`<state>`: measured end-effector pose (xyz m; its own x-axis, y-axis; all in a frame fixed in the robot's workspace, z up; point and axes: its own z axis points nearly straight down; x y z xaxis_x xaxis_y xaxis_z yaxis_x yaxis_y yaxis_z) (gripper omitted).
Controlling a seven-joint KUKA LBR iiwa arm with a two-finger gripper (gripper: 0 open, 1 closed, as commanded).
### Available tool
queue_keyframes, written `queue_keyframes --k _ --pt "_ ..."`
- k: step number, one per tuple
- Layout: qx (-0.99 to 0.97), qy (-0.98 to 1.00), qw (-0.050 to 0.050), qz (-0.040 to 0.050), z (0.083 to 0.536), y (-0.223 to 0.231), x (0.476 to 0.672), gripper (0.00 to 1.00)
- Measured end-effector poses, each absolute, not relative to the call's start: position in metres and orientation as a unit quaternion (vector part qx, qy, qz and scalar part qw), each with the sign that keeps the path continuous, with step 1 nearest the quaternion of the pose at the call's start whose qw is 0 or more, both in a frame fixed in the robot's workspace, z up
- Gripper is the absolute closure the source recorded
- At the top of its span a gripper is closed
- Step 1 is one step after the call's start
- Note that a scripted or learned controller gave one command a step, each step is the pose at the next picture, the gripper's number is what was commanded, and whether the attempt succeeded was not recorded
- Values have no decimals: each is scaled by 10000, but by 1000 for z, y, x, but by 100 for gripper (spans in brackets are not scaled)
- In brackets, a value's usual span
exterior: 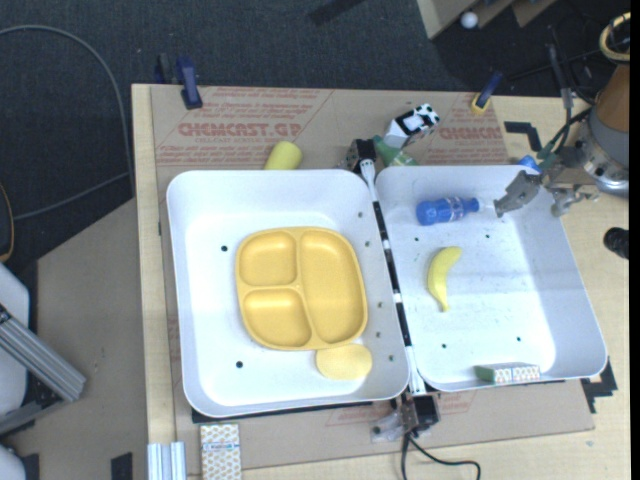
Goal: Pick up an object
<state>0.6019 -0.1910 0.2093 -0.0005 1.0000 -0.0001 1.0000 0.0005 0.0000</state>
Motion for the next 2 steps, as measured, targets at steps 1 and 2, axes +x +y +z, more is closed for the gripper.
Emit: queue_keyframes --k 1,2 --pt "7067 7075 -14 -2 157 -125 593 0" --pt "7068 7074 -15 -6 95 -92 582 0"
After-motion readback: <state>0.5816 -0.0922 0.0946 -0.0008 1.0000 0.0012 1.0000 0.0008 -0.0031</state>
